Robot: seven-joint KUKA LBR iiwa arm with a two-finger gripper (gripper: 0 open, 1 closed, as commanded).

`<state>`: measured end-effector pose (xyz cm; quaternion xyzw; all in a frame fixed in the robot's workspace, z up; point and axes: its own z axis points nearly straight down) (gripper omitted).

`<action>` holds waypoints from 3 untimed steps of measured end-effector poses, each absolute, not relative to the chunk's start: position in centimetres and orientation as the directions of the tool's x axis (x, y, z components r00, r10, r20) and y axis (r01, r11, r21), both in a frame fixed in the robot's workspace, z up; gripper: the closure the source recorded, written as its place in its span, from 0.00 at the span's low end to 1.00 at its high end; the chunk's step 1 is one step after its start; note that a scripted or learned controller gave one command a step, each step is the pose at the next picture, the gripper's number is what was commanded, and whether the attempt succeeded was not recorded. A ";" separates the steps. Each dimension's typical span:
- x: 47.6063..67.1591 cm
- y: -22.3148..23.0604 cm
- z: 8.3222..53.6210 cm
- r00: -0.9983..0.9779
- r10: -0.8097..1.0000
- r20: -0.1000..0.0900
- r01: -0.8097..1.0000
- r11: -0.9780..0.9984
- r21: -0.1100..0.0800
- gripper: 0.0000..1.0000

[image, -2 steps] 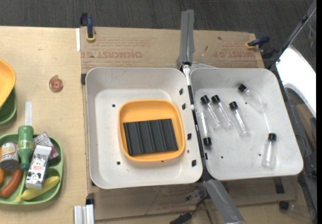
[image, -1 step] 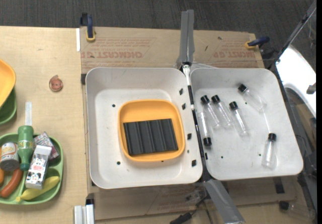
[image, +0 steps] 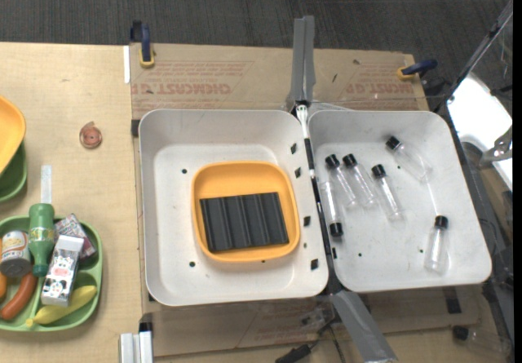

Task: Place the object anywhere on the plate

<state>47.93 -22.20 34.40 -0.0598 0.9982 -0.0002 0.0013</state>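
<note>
An orange plate [image: 245,176] sits in the middle of the left white bin [image: 163,214]. A dark grey ribbed block [image: 244,220] lies flat on the plate's front half. In the right white bin [image: 457,255] lie several clear vials with black caps: one at the back right [image: 406,156], two side by side near the centre [image: 352,180], one beside them [image: 387,191], one along the left wall [image: 332,210] and one at the front right [image: 437,242].
A green plate [image: 86,300] of toy food stands on the bench at the far left, with an orange dish [image: 8,137] behind it. Cardboard [image: 212,80] lies behind the bins, held by clamps. A grey post [image: 303,59] rises between the bins at the back.
</note>
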 end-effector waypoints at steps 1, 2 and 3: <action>48.9 -22.2 36.3 -0.878 -0.478 -0.004 -0.478 0.878 -0.002 0.00; 48.7 -22.2 34.7 -0.775 -0.632 -0.003 -0.632 0.775 -0.001 0.00; 48.6 -22.1 30.7 -0.516 -0.857 -0.002 -0.857 0.516 0.000 0.00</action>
